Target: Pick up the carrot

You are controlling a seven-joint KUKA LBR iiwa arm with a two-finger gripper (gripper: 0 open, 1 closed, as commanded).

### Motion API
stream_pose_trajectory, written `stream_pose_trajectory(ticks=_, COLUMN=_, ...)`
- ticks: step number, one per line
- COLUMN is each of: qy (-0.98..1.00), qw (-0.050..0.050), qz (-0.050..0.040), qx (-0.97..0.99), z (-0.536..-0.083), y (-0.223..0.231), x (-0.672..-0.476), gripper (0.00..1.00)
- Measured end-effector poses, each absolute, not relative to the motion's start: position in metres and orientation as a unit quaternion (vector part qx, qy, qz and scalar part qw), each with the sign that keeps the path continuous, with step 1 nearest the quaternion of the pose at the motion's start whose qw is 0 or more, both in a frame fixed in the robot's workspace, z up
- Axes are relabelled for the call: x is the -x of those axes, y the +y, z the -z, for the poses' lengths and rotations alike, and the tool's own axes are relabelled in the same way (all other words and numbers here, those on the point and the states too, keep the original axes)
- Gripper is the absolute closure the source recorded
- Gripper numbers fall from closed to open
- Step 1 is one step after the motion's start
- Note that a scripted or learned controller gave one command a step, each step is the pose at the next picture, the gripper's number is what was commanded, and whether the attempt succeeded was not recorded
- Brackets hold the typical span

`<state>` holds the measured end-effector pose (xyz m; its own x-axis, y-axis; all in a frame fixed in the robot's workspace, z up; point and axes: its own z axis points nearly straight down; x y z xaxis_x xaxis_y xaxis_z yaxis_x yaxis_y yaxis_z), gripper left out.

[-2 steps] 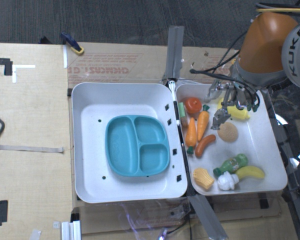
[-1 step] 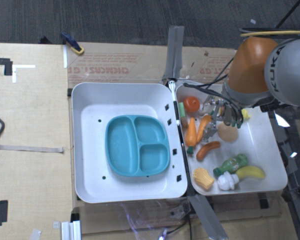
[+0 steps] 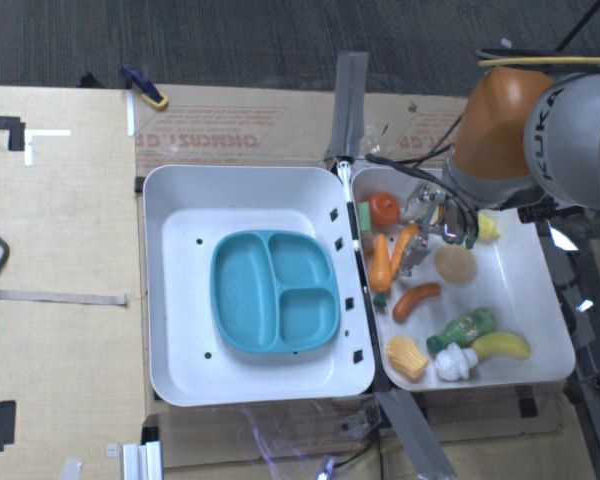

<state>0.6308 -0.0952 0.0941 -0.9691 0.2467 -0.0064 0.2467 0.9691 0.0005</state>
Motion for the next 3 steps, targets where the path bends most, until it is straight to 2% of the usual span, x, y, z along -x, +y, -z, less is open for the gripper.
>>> stream_pose_trajectory(ticks=1, qy=0.974, qw=0.001, qz=0.0002, qx=-0.228, z=-0.093, y=-0.098, x=-0.618, gripper=0.00)
stream_pose_trajectory(ticks=2, qy=0.947, qw=0.003, qz=0.0015, qx=-0.320, z=-0.094, y=-0.099, x=-0.648, gripper=0.00)
stream_pose_trajectory(ticks=3, qy=0.919, qw=0.002, qz=0.0010, qx=-0.393, z=-0.094, y=-0.097, x=-0.617, gripper=0.00)
